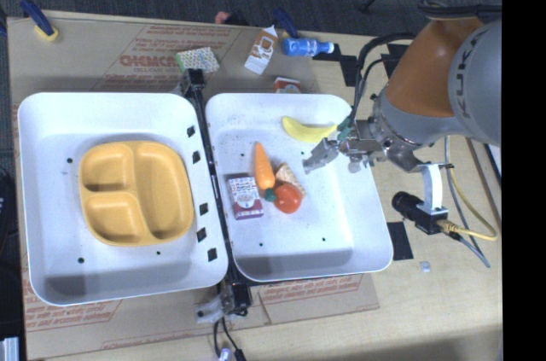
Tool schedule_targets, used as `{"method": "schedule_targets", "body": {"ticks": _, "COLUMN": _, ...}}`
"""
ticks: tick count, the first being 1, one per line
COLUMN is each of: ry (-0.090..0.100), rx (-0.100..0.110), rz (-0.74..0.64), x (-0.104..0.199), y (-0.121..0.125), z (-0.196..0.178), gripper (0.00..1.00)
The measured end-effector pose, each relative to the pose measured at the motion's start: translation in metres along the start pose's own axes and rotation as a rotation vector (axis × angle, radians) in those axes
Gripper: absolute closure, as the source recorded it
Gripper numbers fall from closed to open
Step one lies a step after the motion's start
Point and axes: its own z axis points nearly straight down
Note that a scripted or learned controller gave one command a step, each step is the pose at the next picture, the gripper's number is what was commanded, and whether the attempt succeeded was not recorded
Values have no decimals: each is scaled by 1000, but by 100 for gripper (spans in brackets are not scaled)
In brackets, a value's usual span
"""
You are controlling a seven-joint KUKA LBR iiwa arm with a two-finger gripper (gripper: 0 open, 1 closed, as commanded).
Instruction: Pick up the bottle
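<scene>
A small blue bottle (305, 48) lies on its side on the bench behind the right bin (367, 240), outside its far rim. My gripper (339, 158) hangs over the right part of that bin, just below and right of a yellow banana (304, 129). Its fingers (321, 155) stand apart and open with nothing between them. The bottle is well up and left of the gripper, beyond the bin wall.
The right bin also holds an orange carrot (264, 166), a red tomato (288, 198), a red box (245, 196) and a sandwich piece (288, 177). A yellow divided tray (136, 190) sits in the left bin (34, 265). Small cartons (261, 50) lie near the bottle.
</scene>
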Motion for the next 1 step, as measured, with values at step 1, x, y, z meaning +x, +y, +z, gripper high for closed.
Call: {"method": "schedule_targets", "body": {"ticks": 1, "ry": 1, "rx": 2, "rz": -5, "x": 0, "y": 0, "z": -10, "gripper": 100}}
